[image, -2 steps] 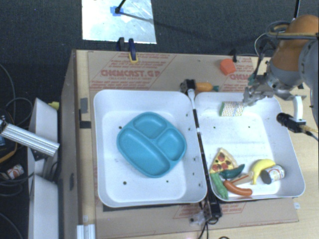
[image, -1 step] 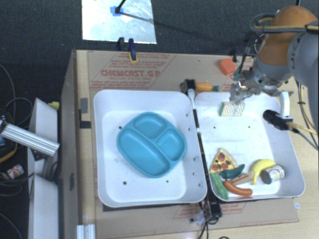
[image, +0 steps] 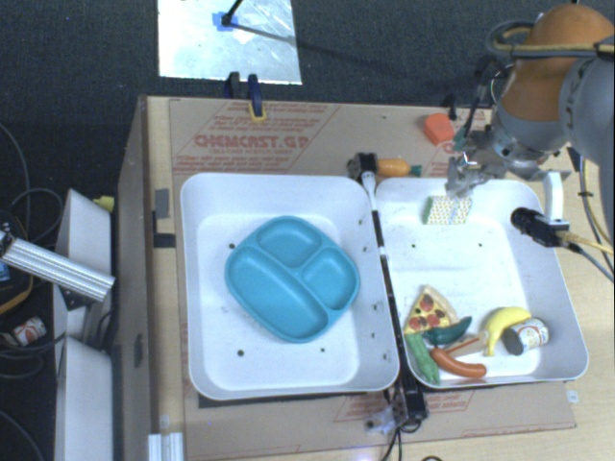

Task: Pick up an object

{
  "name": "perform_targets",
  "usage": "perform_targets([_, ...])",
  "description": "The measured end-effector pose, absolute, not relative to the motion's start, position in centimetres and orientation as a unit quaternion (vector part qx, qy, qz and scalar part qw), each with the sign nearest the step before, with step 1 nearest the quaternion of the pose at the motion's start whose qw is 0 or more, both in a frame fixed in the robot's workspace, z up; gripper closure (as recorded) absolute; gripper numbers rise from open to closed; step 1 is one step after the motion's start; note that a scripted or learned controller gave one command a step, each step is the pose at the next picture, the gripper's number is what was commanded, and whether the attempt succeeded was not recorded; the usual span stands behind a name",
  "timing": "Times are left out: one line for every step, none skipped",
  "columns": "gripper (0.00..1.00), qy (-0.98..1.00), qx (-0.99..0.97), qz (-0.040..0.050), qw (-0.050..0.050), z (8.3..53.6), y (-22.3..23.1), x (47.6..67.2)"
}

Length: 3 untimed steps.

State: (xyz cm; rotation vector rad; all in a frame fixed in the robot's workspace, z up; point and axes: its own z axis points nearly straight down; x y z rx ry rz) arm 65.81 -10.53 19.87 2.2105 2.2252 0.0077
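My gripper (image: 462,179): upper right of frame, at the far edge of the right bin (image: 557,286), just above a pale checkered wafer (image: 448,210); whether it touches, I cannot tell.

Right bin, lower corner: pizza slice (image: 430,308), green pepper (image: 445,334), hot dog (image: 458,364), banana (image: 503,324), small can (image: 529,335), clustered together.

Left bin (image: 207,257): blue divided plate (image: 291,278), centre.

Beyond the bins, upper right: orange block (image: 438,128), carrot (image: 394,169).
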Motion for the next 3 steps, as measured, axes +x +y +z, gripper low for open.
perform_targets([1.0, 0.71, 0.704, 0.0037, 0.004, 21.0, -10.5, 65.9])
perform_targets([1.0, 0.711, 0.703, 0.005, 0.005, 22.1, -10.5, 66.0])
perform_targets([1.0, 0.709, 0.706, 0.0009, 0.0, 18.4, -5.7, 66.9])
